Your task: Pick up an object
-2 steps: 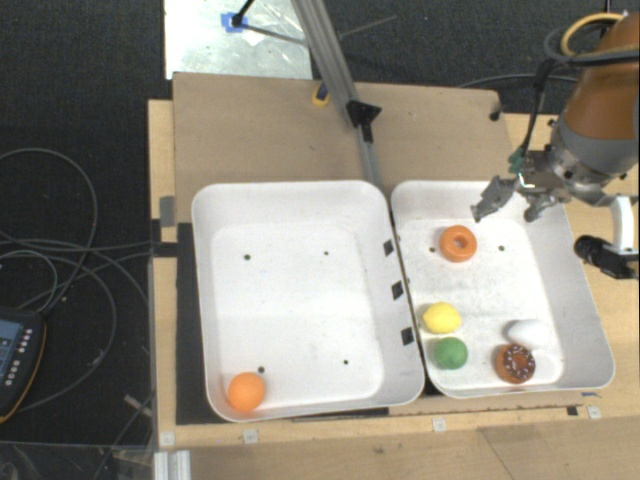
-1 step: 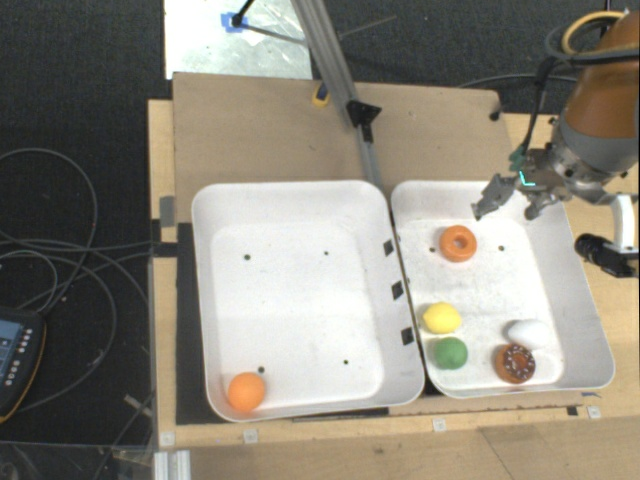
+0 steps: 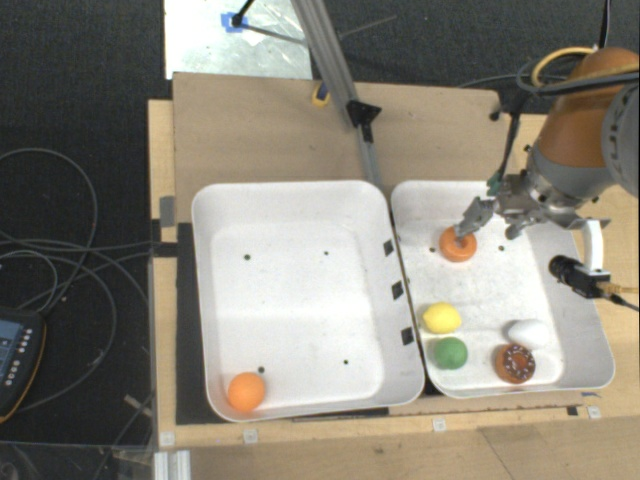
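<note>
— Two white bins sit side by side. Where is the arm?

— The grey arm (image 3: 590,128) comes in over the right bin (image 3: 575,313). The left bin (image 3: 290,298) is off to the hand's side, with an orange ball (image 3: 246,391) in its far corner.

— And the hand?

— The gripper (image 3: 490,223) is spread wide. One finger (image 3: 470,220) touches an orange round piece (image 3: 458,246) right under it — not squeezing it.

— What else?

— Past the hand, toward the front edge: a brown donut (image 3: 515,363), a white lump (image 3: 525,332), a green ball (image 3: 449,353), a yellow lemon (image 3: 442,318).
</note>
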### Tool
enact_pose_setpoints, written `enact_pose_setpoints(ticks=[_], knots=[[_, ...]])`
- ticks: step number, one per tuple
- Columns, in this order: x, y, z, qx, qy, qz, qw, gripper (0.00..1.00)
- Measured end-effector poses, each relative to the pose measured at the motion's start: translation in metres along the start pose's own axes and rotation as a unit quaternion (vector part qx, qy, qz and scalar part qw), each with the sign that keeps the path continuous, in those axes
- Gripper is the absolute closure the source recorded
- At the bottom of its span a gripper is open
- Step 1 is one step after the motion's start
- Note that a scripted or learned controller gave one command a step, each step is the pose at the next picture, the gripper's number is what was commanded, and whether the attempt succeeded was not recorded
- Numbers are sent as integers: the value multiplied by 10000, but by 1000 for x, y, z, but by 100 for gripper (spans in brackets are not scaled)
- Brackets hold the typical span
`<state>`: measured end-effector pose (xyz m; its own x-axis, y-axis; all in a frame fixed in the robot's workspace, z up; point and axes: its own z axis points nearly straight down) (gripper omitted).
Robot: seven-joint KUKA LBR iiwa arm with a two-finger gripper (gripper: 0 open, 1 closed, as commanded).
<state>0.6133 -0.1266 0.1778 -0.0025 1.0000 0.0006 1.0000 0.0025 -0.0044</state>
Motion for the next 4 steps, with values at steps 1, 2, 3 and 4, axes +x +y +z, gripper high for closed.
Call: enact_pose_setpoints(ticks=[1, 2, 3, 4], knots=[[-4, 2, 61, 3, 1, 8, 10000, 0], [-4, 2, 88, -12, -1, 5, 10000, 0], [-4, 4, 76, -43, -4, 6, 10000, 100], [-10, -2, 16, -57, -11, 11, 10000, 100]])
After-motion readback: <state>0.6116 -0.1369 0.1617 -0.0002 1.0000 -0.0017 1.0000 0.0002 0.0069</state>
